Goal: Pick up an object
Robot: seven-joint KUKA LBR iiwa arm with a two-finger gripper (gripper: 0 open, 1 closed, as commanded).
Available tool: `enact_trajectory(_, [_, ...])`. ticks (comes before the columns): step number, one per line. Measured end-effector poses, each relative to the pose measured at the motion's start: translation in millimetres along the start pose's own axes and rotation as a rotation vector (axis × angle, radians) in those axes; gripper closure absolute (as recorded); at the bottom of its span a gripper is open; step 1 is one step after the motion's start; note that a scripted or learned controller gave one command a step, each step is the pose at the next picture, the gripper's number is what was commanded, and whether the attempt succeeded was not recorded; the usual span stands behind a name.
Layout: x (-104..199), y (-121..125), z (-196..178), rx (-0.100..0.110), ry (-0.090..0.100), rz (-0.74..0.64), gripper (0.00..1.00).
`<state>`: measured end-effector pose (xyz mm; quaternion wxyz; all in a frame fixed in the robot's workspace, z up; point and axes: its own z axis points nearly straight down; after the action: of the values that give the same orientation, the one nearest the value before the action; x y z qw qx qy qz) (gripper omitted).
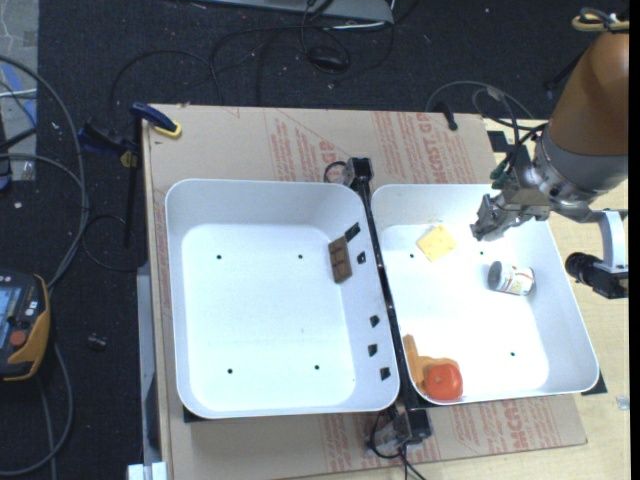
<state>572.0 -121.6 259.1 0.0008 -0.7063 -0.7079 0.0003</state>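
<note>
While the tool is hanging over the right bin near its far rim, I cannot tell its state; the yellow block is lying just to its left, nearer than the small can.

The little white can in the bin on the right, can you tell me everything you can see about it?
The little white can is a short cylinder lying on its side on the floor of the right bin, toward the far right part. It looks mostly white, with a greyish end facing left and some small coloured print near the other end, too blurry to read. Nothing touches it except the bin floor. The gripper hangs above and to its left, apart from it.
</note>
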Motion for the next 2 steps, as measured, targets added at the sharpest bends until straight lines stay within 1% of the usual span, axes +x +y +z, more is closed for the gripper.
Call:
enact_trajectory(1, [52,-8,-6,-0.002,0.0,-0.002,1.0])
enact_trajectory(2, [109,-27,-2,-0.001,0.001,-0.003,1.0])
